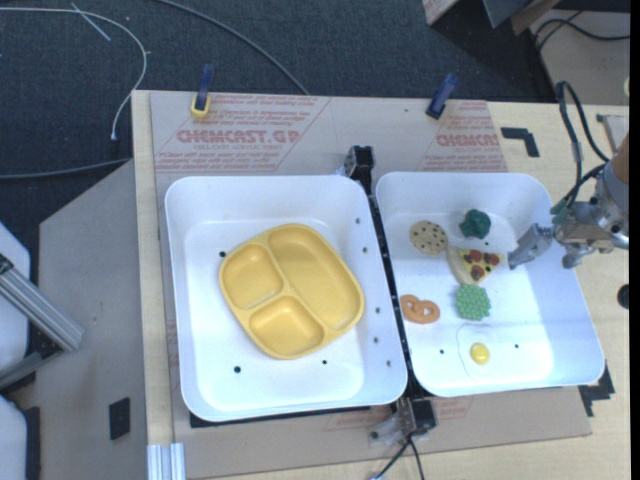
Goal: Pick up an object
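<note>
The tool (548,248) hangs over the right bin's (560,363) far-right side, its 2 fingers spread and nothing between them. The toy foods lie just left of it: pizza slice (474,263), green broccoli (476,223), cookie (428,235), pretzel (420,310). I'd say drop straight onto 1 piece, the pizza being closest, and straddle it cleanly before closing.

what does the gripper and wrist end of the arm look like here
The gripper is grey metal, with two slim, pale grey fingers tapering toward the tips. Behind them sits a blocky grey wrist housing with small green fittings, and dark cables loop above it.
</note>
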`<state>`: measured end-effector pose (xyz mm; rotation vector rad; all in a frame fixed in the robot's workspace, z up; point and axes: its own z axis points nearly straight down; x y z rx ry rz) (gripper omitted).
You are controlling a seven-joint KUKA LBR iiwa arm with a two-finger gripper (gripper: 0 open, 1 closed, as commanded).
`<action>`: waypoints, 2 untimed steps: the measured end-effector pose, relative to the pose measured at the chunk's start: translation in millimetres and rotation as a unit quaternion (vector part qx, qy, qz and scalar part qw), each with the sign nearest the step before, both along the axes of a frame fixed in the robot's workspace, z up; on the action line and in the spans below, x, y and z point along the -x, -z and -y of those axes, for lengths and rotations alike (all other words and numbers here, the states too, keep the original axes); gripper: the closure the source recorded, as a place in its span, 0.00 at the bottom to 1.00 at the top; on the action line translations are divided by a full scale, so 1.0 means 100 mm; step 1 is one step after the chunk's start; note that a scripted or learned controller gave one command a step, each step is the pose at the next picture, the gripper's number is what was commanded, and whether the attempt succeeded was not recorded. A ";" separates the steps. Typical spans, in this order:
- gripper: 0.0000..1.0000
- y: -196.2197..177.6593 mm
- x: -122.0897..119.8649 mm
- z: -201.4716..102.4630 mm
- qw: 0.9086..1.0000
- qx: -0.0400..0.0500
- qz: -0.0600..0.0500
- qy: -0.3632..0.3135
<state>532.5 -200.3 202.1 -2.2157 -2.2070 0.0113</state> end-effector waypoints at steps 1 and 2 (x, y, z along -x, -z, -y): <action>0.00 -0.08 -0.03 -0.01 1.000 0.002 0.007 -0.002; 0.00 0.55 -0.07 -0.01 1.000 0.001 0.004 -0.002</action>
